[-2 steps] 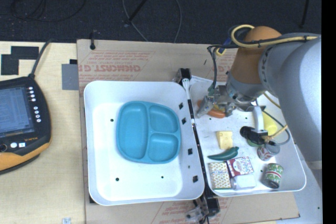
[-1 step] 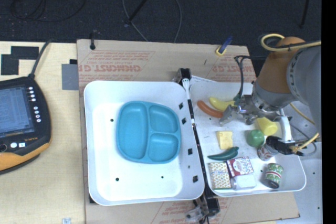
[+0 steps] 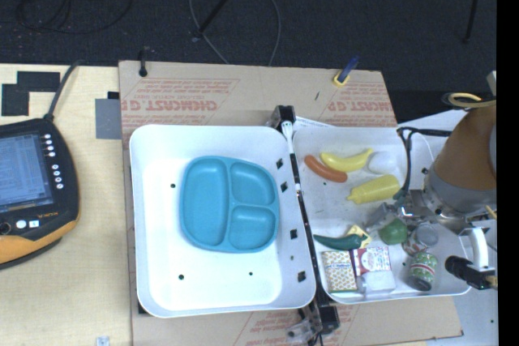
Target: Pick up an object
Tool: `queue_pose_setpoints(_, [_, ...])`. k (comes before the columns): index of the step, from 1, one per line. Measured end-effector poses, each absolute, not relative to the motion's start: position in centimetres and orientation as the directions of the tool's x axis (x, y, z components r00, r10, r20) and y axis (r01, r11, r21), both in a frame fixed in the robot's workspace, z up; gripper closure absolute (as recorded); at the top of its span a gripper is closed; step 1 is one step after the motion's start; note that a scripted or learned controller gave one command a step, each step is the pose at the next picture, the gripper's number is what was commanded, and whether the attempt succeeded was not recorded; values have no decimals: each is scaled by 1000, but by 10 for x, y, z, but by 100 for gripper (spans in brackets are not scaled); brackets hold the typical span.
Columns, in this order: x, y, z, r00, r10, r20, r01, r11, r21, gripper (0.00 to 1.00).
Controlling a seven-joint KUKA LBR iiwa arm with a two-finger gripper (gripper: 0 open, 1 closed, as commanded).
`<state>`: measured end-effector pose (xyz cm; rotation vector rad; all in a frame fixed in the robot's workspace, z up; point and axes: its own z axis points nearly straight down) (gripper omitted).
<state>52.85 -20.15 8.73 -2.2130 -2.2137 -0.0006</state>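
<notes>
While the gripper hangs low in the right bin, jaw state indiscernible: green object just beneath, yellow corn beside.

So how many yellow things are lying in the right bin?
2: a banana near the bin's far side, and a yellow piece just nearer, beside the gripper. More may be hidden under the arm.

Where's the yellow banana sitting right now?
The yellow banana lies in the right bin, near its far edge, just above the orange hot dog and above the yellow pepper.
</notes>
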Motion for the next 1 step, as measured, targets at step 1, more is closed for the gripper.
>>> queue_pose_setpoints(1, [531, -205, 98, 6, 1000, 5, 1000, -6, -3, 100])
